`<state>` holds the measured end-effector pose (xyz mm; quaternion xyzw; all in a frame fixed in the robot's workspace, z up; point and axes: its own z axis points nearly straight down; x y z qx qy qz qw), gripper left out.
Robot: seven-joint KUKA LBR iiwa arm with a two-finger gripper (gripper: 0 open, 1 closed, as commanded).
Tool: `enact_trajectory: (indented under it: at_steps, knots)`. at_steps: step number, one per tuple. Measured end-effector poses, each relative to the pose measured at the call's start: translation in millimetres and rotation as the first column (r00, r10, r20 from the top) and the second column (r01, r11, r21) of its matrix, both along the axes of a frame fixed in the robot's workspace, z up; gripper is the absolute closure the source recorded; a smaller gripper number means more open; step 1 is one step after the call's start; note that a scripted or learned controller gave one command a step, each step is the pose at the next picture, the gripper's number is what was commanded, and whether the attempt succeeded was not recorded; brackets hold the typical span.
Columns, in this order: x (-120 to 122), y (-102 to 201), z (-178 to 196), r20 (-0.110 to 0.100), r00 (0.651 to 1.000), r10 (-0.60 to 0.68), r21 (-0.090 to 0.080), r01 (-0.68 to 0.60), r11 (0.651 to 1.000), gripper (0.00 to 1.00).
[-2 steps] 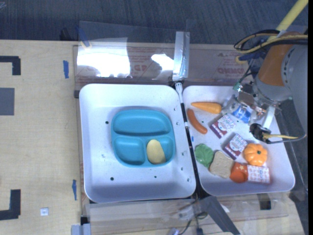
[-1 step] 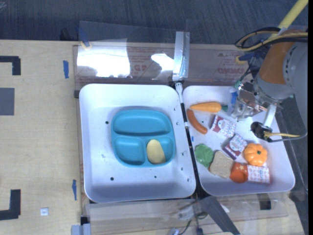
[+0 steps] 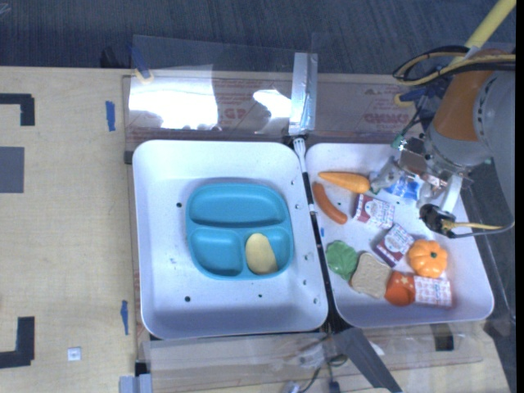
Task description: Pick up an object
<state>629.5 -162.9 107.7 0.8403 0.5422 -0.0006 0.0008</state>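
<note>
The right bin (image 3: 479, 289) holds several toy foods: an orange carrot (image 3: 345, 182), a red-orange sausage (image 3: 330, 204), a red and white packet (image 3: 373, 211), another small packet (image 3: 394, 243), a green leafy piece (image 3: 342, 257), a slice of bread (image 3: 370, 275), a red tomato (image 3: 399, 289), an orange pumpkin (image 3: 428, 257) and a pink-patterned pack (image 3: 433, 291). My gripper (image 3: 415, 177) hangs low over the back of this bin, just right of the carrot's thick end, above a blue and white packet (image 3: 403, 189) that it partly hides.
The left bin (image 3: 155, 219) holds a blue compartment tray (image 3: 237, 228) with a yellow potato-like piece (image 3: 260, 253) in its front right compartment. A clear plastic sheet and a taped strip (image 3: 301, 97) stand behind the bins. Yellow cables (image 3: 426, 64) loop near the arm's wrist.
</note>
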Motion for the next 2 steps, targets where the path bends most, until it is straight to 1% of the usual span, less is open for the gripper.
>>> enact_trajectory:
  at_steps: [1, 2]
  knots:
    - [-7.8, 64.7, -21.0, 0.003, 0.993, 0.116, 0.002, -0.116, 0.993, 0.0]
    - [-88.1, 22.5, -20.5, 0.004, 0.974, 0.228, -0.001, -0.228, 0.974, 0.0]
